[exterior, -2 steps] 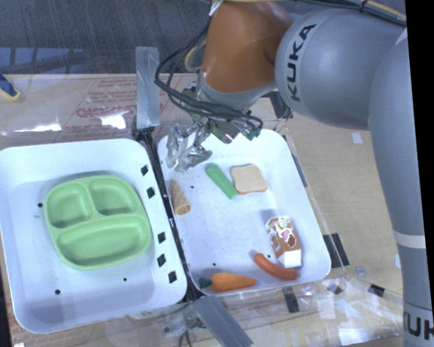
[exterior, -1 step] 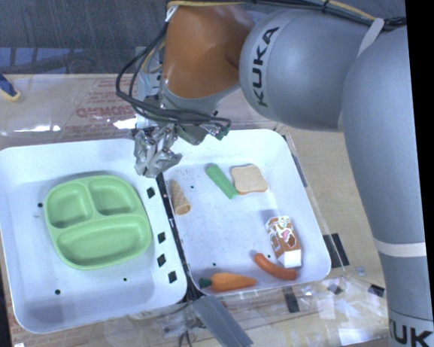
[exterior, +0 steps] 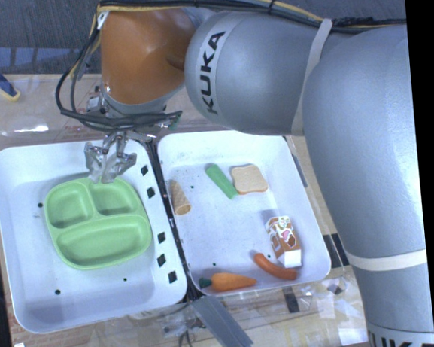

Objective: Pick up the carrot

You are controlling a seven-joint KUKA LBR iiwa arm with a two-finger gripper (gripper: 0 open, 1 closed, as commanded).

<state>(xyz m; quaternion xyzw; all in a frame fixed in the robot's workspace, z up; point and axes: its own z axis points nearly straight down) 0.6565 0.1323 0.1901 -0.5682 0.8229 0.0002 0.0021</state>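
Carrot (exterior: 230, 282) lies at right bin's (exterior: 302, 199) near edge, beside the divider. Looks rigid, light, smooth plastic; grab mid-body across its width. Gripper (exterior: 110, 165) over green tray (exterior: 96, 221), apparently empty, jaw state unclear.

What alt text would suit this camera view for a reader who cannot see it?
The gripper hangs over the far edge of a green divided plate in the left bin, apart from the carrot, which lies at the right bin's near edge beside a sausage.
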